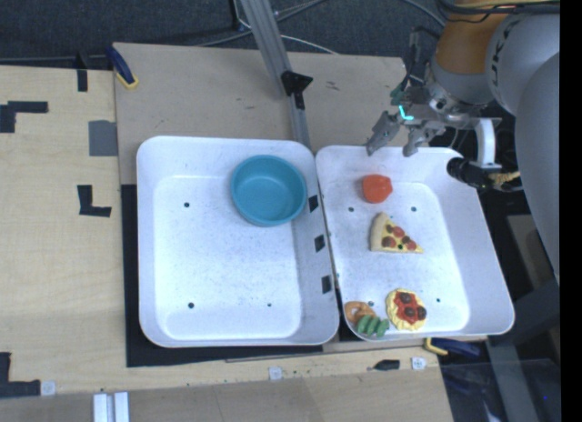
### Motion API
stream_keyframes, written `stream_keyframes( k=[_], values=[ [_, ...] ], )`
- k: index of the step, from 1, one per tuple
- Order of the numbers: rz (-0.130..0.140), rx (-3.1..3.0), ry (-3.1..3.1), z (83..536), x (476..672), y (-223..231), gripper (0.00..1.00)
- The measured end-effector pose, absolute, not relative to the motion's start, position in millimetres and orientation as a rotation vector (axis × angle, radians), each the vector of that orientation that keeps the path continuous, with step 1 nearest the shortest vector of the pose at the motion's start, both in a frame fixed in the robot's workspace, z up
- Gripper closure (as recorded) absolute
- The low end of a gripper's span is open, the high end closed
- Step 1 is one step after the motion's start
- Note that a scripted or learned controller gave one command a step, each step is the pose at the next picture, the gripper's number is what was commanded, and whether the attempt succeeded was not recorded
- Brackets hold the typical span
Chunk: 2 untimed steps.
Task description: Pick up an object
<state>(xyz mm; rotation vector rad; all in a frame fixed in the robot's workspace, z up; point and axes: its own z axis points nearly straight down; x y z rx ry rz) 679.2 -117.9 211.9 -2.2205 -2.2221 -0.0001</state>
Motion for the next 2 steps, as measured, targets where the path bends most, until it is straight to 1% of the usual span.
stream_keyframes(
  k=[1,2],
  values=[
    [0.000,-2.220,-2.222,212,679.2,-118,0.00],
    [0.006,-2.219,-2.219,154,673.8,-126,0.00]
  ],
)
